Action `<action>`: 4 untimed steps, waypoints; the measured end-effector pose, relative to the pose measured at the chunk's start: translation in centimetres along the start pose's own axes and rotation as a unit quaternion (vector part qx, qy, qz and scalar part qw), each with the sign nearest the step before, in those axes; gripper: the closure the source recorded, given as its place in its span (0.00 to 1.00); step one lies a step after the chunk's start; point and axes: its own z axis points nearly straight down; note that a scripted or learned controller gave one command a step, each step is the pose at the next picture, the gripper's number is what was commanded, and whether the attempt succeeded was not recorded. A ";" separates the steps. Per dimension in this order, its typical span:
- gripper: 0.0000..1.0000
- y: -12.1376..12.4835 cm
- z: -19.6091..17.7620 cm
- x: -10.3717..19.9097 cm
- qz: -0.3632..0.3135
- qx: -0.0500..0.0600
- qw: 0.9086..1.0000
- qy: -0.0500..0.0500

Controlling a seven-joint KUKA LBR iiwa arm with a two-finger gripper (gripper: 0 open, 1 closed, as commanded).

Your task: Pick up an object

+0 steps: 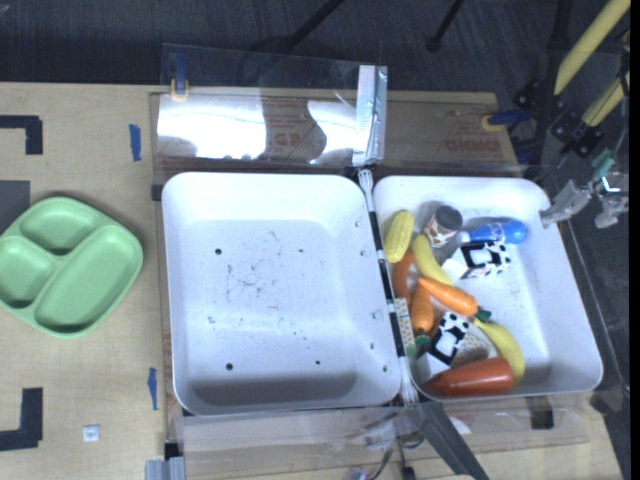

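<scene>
risk: the toys in the right bin (pixel 575 298) lie heaped along its left wall, touching and overlapping, so a descent there could clip two at once or slide off a rounded one; this is a judgement from the clutter.
cause: the carrot (pixel 447 294) lies across the bananas (pixel 430 263), and the red sausage (pixel 470 375) is pressed into the lower left corner against the wall, leaving little room beside it.
further risk: a grasp close to the divider between the bins could strike the rim.
pincer: what looks like it (pixel 600 183) sits at the right edge of the frame, above the upper right corner of the right bin; whether it is open or closed i cannot tell, and nothing is seen in it.
objects: corn (pixel 398 234) and a can (pixel 440 223) in the upper left part of the right bin, a blue bottle (pixel 495 234) just right of them, bananas and carrot in the middle, sausage at the bottom.
relation: all of them lie left of and below the pincer in the frame, well apart; the blue bottle is nearest.
left bin (pixel 270 288): nothing to pick there.
desk: a green tray (pixel 65 265) lies at far left.
</scene>
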 end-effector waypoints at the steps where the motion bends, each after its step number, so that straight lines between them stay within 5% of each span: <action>1: 0.00 9.1 8.7 0.1 -0.036 -0.001 0.999 -0.001; 2: 0.00 9.8 14.0 0.4 -0.082 0.001 0.997 0.001; 3: 0.00 9.8 13.9 0.4 -0.082 0.000 0.997 0.001; 4: 0.00 6.2 13.4 0.2 -0.062 -0.001 0.998 0.001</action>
